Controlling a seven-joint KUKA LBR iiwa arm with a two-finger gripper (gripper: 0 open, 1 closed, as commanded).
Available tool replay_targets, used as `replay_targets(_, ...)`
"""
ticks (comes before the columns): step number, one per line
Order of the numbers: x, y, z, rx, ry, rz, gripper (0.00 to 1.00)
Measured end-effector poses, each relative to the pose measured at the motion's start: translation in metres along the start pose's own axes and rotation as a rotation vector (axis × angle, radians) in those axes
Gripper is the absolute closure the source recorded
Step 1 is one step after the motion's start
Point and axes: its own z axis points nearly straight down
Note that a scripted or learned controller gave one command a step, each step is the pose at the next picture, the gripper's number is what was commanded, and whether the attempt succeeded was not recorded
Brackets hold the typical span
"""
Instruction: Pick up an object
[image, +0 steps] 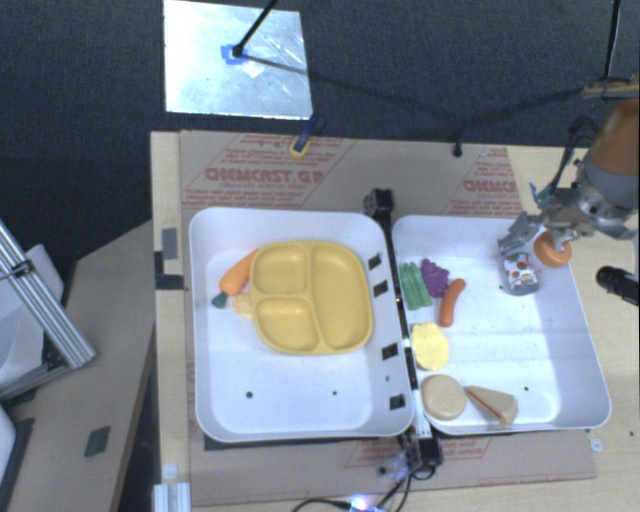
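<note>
My gripper hangs over the far right part of the right bin, reaching in from the right. A small orange object lies right beside it, and a white piece with red specks sits directly under it. I cannot see whether either is held. Further left in that bin lie a green piece, purple grapes, a red-orange sausage, a yellow disc, a beige bun and a sandwich wedge.
The left bin holds a yellow divided plate with a carrot at its left edge. A black-clipped divider separates the bins. A metal sheet lies beyond the bench.
</note>
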Motion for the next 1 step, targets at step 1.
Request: replay_targets(1,0.0004,0.0032,-0.0084,-0.013,-0.003,-0.003,0.0)
